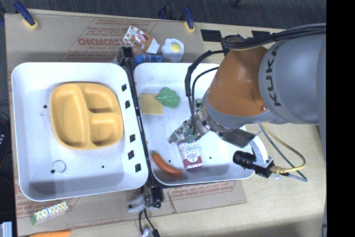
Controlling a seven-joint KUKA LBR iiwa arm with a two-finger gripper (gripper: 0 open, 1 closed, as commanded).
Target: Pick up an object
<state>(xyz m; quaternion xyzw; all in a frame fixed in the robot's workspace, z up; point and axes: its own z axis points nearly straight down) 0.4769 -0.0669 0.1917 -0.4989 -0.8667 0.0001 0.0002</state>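
Gripper (187, 134) low in right bin (222, 174), finger state impossible to tell. Directly beneath, touching or nearly: small red-and-white labelled bottle (190, 154), long axis running away from wrist. Just beyond, lower left: brown sausage (166, 164).

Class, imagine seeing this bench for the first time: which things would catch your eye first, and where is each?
Probably the grey arm with its orange band, over the right bin. Next, the yellow divided tray in the left bin, and the red-labelled bottle by a sausage.
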